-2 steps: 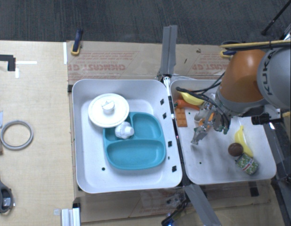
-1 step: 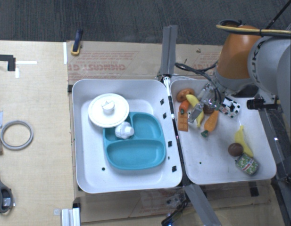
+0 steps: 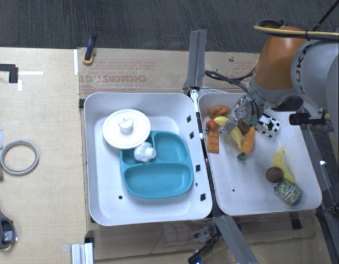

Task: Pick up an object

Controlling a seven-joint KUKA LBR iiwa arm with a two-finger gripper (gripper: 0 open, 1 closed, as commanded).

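Gripper: the gripper (image 3: 242, 117) hangs over the far left part of the right bin (image 3: 251, 194), low among a cluster of toy food; whether it is open, closed or gripping anything I cannot tell.
Arm: the grey arm with its orange band (image 3: 279, 54) comes in from the far right, above the right bin's far edge.
Under the gripper: a carrot (image 3: 248, 141) lies tilted just near of it, a yellow piece (image 3: 235, 136) sits beside the carrot on its left, and a dark brown piece is partly hidden by the gripper.
Cluster, left side: an orange-brown lump (image 3: 218, 111) lies by the bin's far left wall, with a small yellow and red item (image 3: 216, 122) just near of it and an orange waffle-like block (image 3: 213, 142) nearer again.
Cluster, right side: a small black and white toy (image 3: 268, 125) lies just right of the gripper.
Right bin, near right: a banana (image 3: 281, 163), a brown round object (image 3: 274, 174) touching it, and a green and red packet (image 3: 288, 192) at the near right corner, well apart from the gripper.
Left bin: the left bin (image 3: 98, 202) holds a teal divided tray (image 3: 158, 175); a white round lid or plate (image 3: 126, 128) overlaps the tray's far left corner, and a white crumpled lump (image 3: 145, 154) lies in the tray's far compartment.
Counter: on the counter (image 3: 43, 213), left of the bins, lie a grey ring (image 3: 18, 157) and scissors (image 3: 1, 230) at the near left edge.
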